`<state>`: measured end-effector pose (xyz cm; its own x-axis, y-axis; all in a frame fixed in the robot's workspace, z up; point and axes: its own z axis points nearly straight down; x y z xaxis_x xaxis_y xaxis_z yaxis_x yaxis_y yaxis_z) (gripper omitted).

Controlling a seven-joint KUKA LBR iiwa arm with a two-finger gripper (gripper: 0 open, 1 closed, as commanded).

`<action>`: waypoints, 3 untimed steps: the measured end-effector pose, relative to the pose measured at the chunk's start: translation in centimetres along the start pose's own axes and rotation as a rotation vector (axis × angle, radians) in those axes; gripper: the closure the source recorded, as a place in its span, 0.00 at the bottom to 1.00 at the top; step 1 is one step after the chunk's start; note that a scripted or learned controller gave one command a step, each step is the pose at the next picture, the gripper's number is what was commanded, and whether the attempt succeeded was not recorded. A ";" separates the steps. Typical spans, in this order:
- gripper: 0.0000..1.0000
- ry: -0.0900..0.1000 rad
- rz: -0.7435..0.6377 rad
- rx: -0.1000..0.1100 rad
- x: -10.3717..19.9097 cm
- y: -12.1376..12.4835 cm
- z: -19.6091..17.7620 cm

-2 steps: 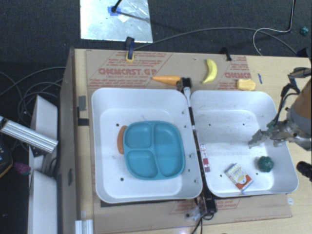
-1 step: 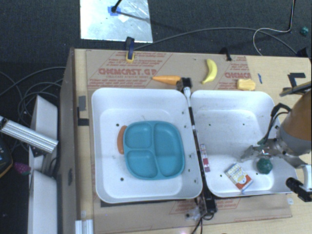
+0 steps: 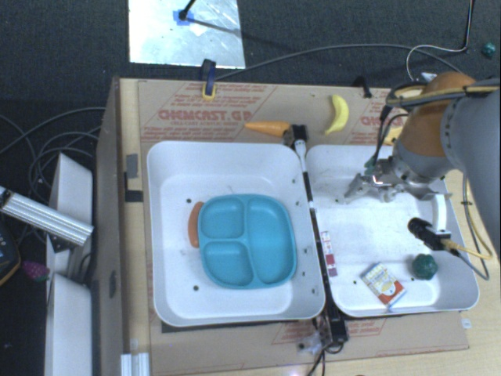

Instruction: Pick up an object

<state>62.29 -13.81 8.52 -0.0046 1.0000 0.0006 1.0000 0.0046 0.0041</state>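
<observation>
Overhead view, approach step. My gripper [image 3: 374, 185] hangs over the upper part of the right bin [image 3: 462, 292], its fingers spread apart with nothing between them. Candidate objects lie well apart from it near that bin's lower edge: a small carton [image 3: 383, 283] and a dark green ball [image 3: 425, 265]. A blue divided plate [image 3: 246, 239] fills the left bin [image 3: 168, 210]. I judge the next move calls for travelling to one object, then descending over it
</observation>
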 end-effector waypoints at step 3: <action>0.00 -0.003 0.003 0.002 -4.6 -2.9 -4.8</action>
<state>59.42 -18.42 13.33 -0.0018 1.0000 -0.0019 1.0000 0.0018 0.0024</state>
